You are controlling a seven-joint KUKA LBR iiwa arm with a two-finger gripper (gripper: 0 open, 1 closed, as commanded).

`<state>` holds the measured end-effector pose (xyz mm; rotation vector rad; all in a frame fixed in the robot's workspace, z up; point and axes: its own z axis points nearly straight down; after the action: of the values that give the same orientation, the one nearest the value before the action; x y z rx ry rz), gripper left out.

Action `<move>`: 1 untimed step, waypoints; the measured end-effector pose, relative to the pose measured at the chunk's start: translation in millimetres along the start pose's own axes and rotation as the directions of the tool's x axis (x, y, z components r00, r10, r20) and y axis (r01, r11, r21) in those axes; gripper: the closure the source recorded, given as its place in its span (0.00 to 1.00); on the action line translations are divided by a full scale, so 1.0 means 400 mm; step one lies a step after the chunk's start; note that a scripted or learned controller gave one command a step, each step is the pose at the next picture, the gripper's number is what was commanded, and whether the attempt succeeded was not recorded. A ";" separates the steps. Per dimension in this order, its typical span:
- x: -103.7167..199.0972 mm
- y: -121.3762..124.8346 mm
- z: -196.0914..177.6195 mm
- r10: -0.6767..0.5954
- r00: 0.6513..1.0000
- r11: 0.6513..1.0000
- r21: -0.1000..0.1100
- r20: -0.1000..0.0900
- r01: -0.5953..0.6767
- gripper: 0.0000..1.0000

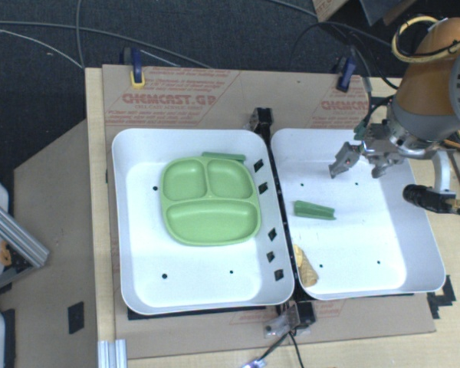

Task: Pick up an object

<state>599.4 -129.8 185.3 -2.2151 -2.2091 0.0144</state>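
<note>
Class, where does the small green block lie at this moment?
The small green block lies flat on the floor of the right-hand bin, near its left side, below the pincer and above a tan object in the lower-left corner.

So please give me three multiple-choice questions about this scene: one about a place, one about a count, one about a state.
1. Where does the green divided plate lie?
A. left bin
B. right bin
C. on the bench outside the bins

2. How many compartments does the plate have?
A. two
B. three
C. five

3. How is the claw?
A. shut on the green block
B. open, holding nothing
C. resting on the plate

Answers:
1. A, it sits inside the left bin.
2. B, two small ones above one wide one.
3. B, its fingers are spread above the right bin, apart from the green block.
</note>
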 end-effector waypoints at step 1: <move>0.001 0.008 -0.020 -0.003 1.000 1.000 -0.015 0.002 0.003 0.00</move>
<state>602.7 -129.6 193.4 -2.2202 -2.2207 0.0007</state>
